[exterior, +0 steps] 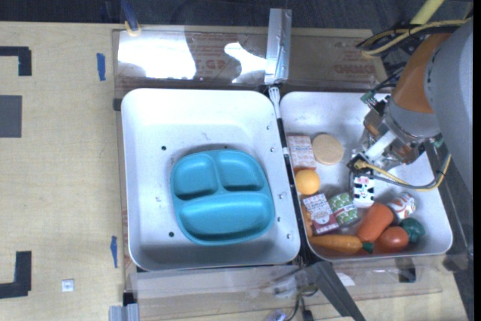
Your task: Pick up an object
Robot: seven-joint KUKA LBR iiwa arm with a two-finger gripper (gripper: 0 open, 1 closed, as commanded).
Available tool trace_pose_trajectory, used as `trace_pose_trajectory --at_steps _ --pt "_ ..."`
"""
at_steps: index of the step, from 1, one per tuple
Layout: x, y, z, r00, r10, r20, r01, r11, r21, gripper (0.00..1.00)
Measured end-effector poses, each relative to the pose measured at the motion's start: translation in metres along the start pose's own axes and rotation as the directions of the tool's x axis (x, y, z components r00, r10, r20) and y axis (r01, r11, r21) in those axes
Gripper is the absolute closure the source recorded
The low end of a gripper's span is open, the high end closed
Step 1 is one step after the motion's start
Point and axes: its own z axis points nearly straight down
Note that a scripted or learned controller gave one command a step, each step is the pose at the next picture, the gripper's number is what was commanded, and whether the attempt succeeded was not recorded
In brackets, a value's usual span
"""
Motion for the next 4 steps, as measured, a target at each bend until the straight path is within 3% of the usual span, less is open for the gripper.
trace_pose_trajectory --at_steps 1,2,3,4 --pt "0.009 -0.021 0.008 0.999 0.034 -0.002 -0.034 0.999 -0.002 1.0" --pt "0.001 -0.02 -0.203 1.0 -0.031 -0.005 0.031 1.0 -0.003 1.0" --pt "0.0 -0.022 -0.198 0.999 -0.032 0.002 0.032 0.999 0.003 0.0" --pt "-0.051 -0.103 -0.109 0.979 -0.203 0.004 0.203 0.979 0.009 0.0"
